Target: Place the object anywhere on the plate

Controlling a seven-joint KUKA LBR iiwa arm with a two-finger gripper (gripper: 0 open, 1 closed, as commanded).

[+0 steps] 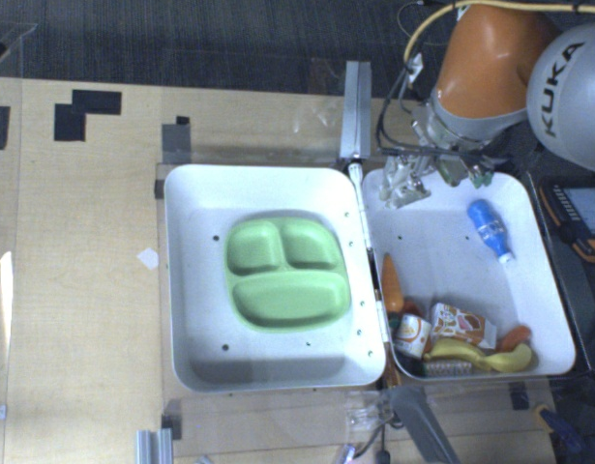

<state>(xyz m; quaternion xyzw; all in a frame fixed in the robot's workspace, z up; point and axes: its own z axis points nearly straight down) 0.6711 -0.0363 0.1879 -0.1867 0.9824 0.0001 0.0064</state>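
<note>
The light wooden desk (74, 288) carries two white bins; the left bin (191, 356) holds a green three-compartment plate (285, 271), its long axis left-right. In the right bin (544, 288), a blue bottle (490, 228) lies slanted, cap seemingly toward the lower right, beside a banana (481, 359) and a carton (461, 322) with unreadable print. The claw (405, 184), below an arm marked "KUKA", hangs over the right bin's upper-left corner, its opening indeterminable, gripping nothing visible.

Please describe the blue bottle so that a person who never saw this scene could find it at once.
Look in the right white bin, in its upper half. The blue bottle lies there alone on its side, apart from the food items heaped along the bottom edge. It is the only blue thing.
</note>
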